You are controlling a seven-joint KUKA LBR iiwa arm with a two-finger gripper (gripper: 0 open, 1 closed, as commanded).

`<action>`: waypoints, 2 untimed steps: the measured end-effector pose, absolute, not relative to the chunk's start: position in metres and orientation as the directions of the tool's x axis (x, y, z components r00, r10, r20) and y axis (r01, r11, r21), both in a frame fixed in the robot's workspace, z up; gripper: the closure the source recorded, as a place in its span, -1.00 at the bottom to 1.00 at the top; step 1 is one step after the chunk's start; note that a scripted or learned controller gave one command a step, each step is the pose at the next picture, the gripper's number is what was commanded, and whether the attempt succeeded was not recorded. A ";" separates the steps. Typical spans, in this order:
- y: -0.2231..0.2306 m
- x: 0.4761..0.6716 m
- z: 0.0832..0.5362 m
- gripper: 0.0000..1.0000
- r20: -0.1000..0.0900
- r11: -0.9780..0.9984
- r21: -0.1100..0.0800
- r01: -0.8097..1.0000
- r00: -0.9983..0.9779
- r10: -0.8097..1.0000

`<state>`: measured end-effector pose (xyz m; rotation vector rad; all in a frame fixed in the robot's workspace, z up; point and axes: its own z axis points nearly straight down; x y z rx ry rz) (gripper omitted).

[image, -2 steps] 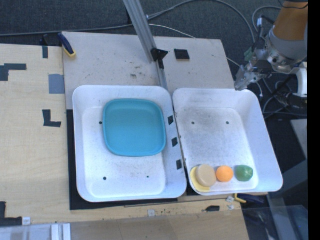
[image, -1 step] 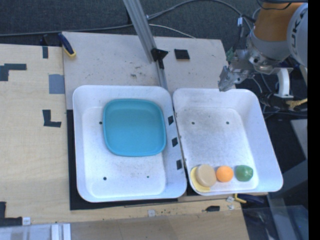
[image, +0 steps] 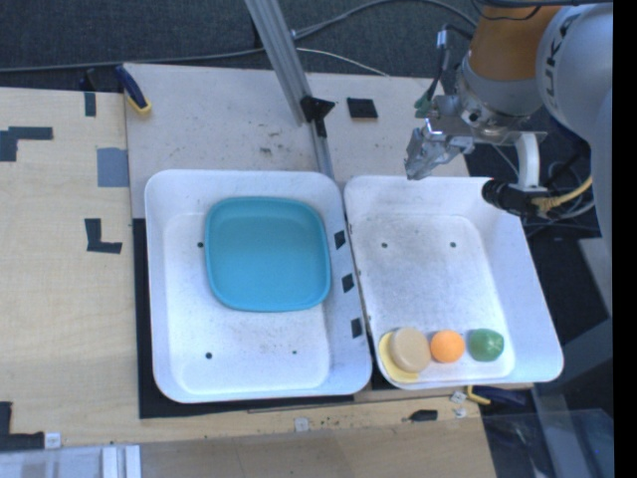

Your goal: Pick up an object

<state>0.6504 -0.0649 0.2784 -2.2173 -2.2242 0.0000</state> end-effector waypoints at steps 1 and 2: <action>-0.008 0.650 0.257 1.00 0.001 0.005 -0.002 1.000 -0.005 1.000; 0.053 0.653 0.243 1.00 0.001 0.004 -0.002 1.000 -0.004 1.000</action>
